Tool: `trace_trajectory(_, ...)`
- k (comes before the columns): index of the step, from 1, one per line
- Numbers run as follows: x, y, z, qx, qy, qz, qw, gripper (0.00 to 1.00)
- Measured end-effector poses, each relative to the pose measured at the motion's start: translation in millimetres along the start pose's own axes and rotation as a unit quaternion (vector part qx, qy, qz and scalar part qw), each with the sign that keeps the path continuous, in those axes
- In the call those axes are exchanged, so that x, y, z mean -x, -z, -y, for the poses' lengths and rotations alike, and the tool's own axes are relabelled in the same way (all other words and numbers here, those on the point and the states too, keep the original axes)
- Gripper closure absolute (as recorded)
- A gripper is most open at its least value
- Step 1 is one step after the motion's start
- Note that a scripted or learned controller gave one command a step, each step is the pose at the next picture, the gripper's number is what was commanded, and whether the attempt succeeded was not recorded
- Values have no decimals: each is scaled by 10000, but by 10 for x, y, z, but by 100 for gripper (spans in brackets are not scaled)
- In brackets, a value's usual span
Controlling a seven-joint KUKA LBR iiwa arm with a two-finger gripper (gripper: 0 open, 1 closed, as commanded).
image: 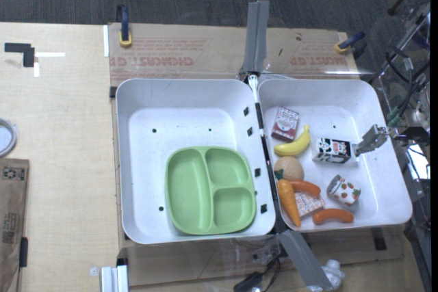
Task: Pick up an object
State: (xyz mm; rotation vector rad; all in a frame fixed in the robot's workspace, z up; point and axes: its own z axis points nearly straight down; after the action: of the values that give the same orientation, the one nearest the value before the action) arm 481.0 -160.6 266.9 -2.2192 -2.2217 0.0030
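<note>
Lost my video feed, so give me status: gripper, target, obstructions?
Gripper low in right bin, beside milk carton. Nothing seen between fingers. Banana and carrot lie clear to its left.

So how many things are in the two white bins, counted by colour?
Green: 1, the divided plate
Yellow: 1, the banana
Orange: 3, the carrot and two sausage-like pieces
Tan: 1, the round ball
Red and white: 3, the packet, the small box, the carton
Black and white: 1, the cow carton
Total: 10
</note>
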Motion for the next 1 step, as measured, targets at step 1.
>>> trace_trajectory(1,-384,-552,-613,-5,-148,-1,9999,0)
